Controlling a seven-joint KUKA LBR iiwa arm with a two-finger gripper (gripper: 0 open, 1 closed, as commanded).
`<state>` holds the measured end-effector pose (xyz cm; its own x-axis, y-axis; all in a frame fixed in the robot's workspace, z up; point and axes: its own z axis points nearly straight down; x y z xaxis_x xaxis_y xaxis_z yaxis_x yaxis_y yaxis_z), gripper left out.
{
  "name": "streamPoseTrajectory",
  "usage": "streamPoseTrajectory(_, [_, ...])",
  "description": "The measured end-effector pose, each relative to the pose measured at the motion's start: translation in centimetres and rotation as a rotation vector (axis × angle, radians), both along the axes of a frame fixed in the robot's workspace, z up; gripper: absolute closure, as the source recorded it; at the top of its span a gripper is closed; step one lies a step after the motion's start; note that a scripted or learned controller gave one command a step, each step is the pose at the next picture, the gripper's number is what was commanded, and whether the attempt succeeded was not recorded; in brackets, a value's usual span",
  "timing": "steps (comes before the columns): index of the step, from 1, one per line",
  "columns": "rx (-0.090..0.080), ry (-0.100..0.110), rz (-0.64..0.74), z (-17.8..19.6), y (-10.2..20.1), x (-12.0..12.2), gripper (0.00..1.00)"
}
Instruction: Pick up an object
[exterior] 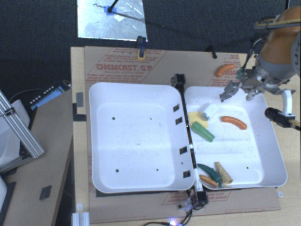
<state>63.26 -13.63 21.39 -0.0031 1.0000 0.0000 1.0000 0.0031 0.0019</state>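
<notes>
The right bin [268, 159] holds several small items. An orange sausage [233, 122] lies near its middle right. A green piece [203, 133] and a yellow piece [196, 118] sit by the left wall, with a small white-grey item [207, 111] just above them. At the front lie a teal piece [209, 172], a tan ridged piece [224, 173] and an orange piece [207, 181]. My gripper [239, 94] hangs over the bin's back edge, open, with nothing between its fingers; it is up and slightly right of the sausage.
The left bin [99, 140] stands beside the right one, with a black clip divider [186, 126] between them. Another orange sausage [225, 70] lies on the cardboard behind the right bin. A black fitting [277, 116] juts in at the right.
</notes>
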Motion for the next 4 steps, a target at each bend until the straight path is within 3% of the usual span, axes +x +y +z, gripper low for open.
streamPoseTrajectory(1, [0.000, -0.004, 0.003, 1.1, 0.0, 0.1, 1.00])
streamPoseTrajectory(2, [-0.007, -0.010, -0.005, 7.8, -7.2, 3.7, 1.00])
streamPoseTrajectory(3, [-0.006, -0.017, 0.002, 21.4, -7.0, 3.7, 1.00])
streamPoseTrajectory(4, [-0.003, -0.007, 0.000, 25.9, -7.0, 1.9, 1.00])
